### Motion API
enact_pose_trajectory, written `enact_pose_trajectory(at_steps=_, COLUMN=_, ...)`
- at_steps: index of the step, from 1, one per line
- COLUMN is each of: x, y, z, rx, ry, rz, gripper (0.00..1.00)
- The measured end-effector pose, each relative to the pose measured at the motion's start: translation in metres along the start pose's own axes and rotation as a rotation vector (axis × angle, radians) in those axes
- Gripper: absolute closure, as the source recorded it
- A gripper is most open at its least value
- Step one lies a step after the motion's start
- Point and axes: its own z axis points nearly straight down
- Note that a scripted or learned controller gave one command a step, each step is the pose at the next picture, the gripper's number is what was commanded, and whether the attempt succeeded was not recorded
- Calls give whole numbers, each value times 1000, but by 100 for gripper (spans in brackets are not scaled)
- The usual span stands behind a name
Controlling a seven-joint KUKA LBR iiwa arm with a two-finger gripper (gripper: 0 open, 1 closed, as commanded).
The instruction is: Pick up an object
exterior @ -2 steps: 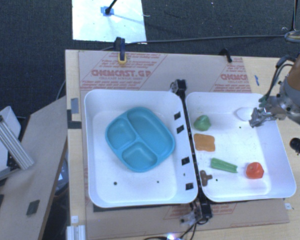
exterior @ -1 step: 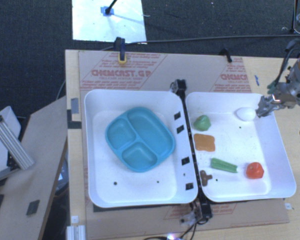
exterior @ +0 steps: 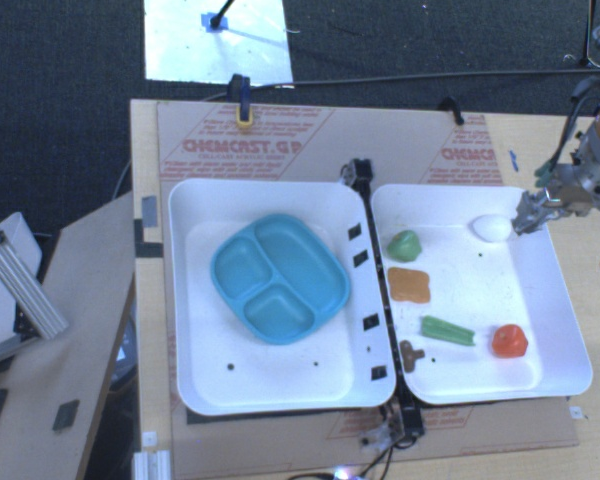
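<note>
The right bin (exterior: 555, 298) holds a white egg-shaped object (exterior: 491, 228) at its far side, a green round piece (exterior: 404, 245), an orange flat piece (exterior: 409, 285), a green long piece (exterior: 447, 331) and a red piece (exterior: 510, 341). My gripper (exterior: 530, 215) hangs over the bin's far right corner, just right of the white object. Nothing shows between its fingers.
The left bin (exterior: 205, 368) holds a blue divided plate (exterior: 279, 277). A small brown piece (exterior: 411, 353) lies by the divider between the bins. Black clips (exterior: 358, 173) sit along the divider. A blue clamp (exterior: 241, 96) grips the board's far edge.
</note>
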Motion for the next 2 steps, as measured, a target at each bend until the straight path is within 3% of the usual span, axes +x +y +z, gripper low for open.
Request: enact_pose_trajectory(at_steps=2, x=108, y=5, z=15, rx=0, ry=2, rz=-3, gripper=100)
